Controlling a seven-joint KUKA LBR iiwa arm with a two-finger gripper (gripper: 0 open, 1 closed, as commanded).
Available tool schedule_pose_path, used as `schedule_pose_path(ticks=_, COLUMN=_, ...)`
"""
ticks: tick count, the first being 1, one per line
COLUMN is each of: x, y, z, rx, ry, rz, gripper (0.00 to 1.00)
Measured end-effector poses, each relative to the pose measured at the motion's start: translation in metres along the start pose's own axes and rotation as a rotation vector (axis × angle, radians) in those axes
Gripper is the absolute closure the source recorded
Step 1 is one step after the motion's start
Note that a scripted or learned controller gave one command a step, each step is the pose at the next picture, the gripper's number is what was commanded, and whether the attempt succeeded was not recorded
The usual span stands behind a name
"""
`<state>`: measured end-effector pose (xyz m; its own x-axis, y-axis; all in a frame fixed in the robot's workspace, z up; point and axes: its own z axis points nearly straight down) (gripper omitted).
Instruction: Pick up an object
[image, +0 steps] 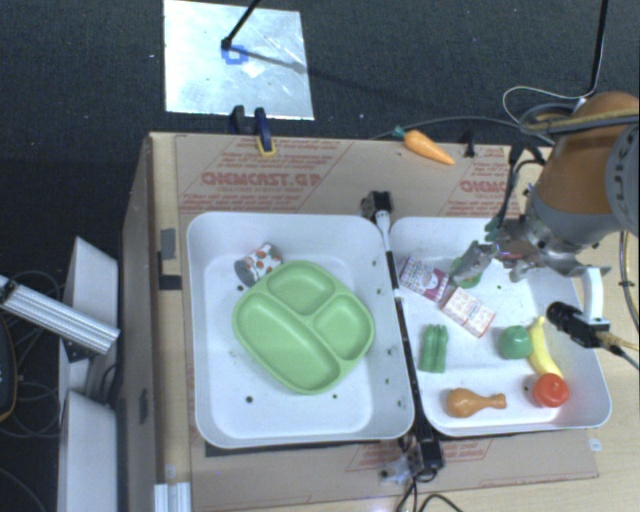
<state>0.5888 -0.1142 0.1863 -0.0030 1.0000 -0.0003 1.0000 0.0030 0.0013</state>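
While I watch the feed from above, I take the green divided plate (303, 325) as my landmark; it lies flat in the left bin (215, 400), filling most of its floor.

1. Up and to the left of the plate, just beside its rim, a small cup with a red-and-white pattern (258, 264) lies on its side.
2. To the right of the plate, across the divider between the bins, the right bin (590, 395) carries the loose objects. Nearest the plate are a pink-and-white packet (424, 279) and a red-and-white box (467, 311), lying close together.
3. Below these, just right of the plate's level, a green ridged block (433, 348) stands near the divider.
4. Further right of the plate I see a green pepper-like piece (514, 342), a yellow banana (542, 345) beside it, a red tomato-like ball (549, 390) below the banana, and a brown drumstick (474, 402) near the bin's front wall.
5. Well above and right of the plate, outside both bins, an orange carrot (429, 147) lies on the cardboard-covered surface (300, 175).

The arm (585, 190) reaches in far right of the plate. Its claw (470, 265) hangs over the upper part of the right bin, above the packet and the box. I cannot tell whether the claw is apart or together, and I see nothing clamped in it.
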Motion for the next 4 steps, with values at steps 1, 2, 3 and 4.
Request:
schedule_pose_path(ticks=1, x=-0.040, y=0.051, z=0.103, rx=0.002, ry=0.000, rz=0.001, gripper=0.00)
schedule_pose_path(ticks=2, x=-0.091, y=0.080, z=0.100, rx=0.000, ry=0.002, rz=0.000, gripper=0.00)
schedule_pose_path(ticks=3, x=-0.092, y=0.082, z=0.089, rx=-0.006, ry=-0.003, rz=-0.004, gripper=1.00)
schedule_pose_path(ticks=4, x=-0.026, y=0.062, z=-0.058, rx=-0.007, ry=-0.001, rz=-0.003, gripper=1.00)
